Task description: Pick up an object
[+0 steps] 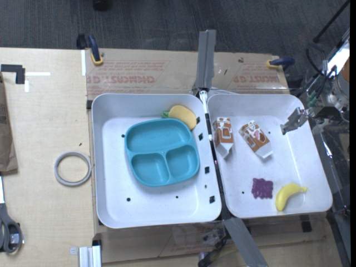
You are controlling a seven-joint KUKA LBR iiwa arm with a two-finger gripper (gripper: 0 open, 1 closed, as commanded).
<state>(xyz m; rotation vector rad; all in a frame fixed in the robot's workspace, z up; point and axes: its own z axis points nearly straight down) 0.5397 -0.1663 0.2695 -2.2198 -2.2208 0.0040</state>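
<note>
The right bin [311,149] holds two small orange-and-white cartons [223,133] [255,137], a purple bunch of grapes [262,188] and a yellow banana [289,195]. In the left bin [108,166] lies a blue divided plate [161,152] with a yellow lemon-like fruit [183,114] at its far edge. My gripper [292,121] hangs over the right bin's far right part, to the right of the cartons and apart from them. Nothing shows in its grasp.
A grey tape ring [72,167] lies on the wooden bench left of the bins, with scissors [8,235] at the front left. Clamps [95,53] [280,63] hold cardboard behind the bins. A metal divider post [206,60] stands between them.
</note>
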